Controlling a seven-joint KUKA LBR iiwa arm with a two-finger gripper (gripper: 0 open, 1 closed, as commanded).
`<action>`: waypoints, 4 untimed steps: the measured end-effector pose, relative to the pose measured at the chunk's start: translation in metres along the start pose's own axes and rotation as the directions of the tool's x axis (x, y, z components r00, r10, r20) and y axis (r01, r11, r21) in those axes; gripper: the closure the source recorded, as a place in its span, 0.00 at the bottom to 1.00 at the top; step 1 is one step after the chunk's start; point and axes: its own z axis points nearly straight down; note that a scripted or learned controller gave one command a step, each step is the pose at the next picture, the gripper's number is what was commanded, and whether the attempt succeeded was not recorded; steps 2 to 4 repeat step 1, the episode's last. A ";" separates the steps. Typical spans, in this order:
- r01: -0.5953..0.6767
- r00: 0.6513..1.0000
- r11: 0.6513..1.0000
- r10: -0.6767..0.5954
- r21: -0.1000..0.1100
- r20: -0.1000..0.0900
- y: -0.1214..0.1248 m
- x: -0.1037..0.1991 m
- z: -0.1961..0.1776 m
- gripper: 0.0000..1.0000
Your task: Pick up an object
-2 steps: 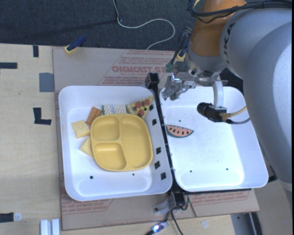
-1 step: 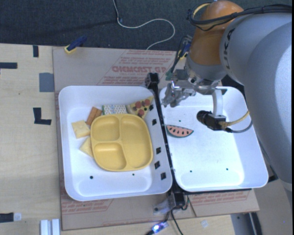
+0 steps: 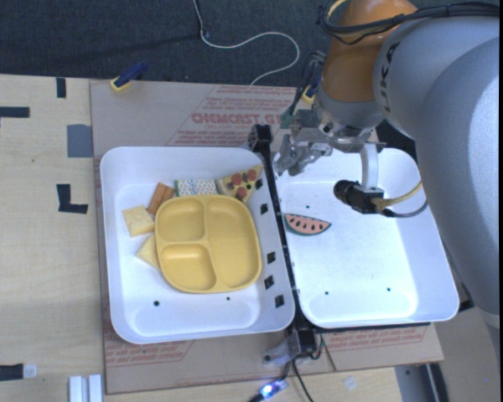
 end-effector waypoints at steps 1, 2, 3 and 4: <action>-0.001 1.000 1.000 0.001 0.001 0.001 0.009 -0.006 0.007 1.00; -0.001 1.000 1.000 0.001 0.001 0.001 0.009 -0.006 0.007 1.00; -0.001 1.000 1.000 0.001 0.001 0.001 0.009 -0.006 0.007 1.00; -0.001 1.000 1.000 0.001 0.001 0.001 0.009 -0.006 0.007 1.00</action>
